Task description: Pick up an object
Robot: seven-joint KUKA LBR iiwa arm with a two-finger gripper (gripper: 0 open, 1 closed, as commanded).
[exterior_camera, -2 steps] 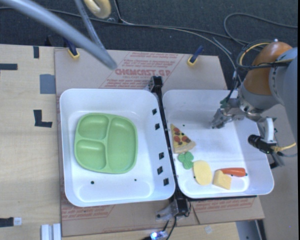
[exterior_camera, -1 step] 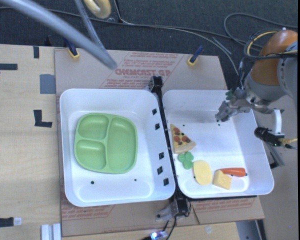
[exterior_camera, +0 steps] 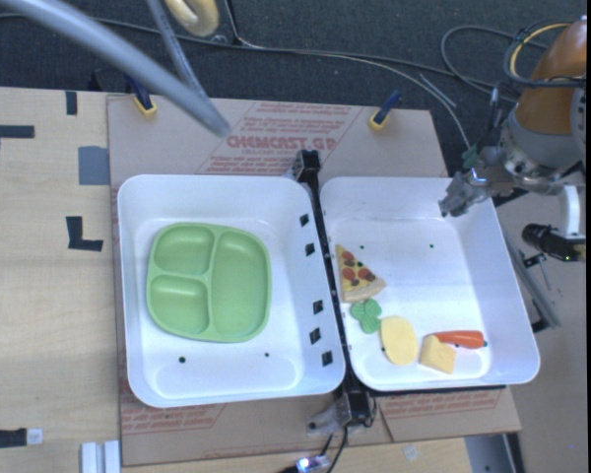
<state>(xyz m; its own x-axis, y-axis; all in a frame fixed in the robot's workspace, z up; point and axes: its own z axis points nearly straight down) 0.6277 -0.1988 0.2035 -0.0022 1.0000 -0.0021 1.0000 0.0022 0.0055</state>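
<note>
Approach step: end effector (exterior_camera: 460, 197) hangs over right bin (exterior_camera: 492, 264) corner, grip state unclear; next, descend on pizza slice (exterior_camera: 358, 275).

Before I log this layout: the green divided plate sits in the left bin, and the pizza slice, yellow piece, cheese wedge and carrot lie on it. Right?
Not quite. The green divided plate is in the left bin, but the pizza slice, yellow piece, cheese wedge and carrot lie in the right bin, as the camera view shows.
</note>
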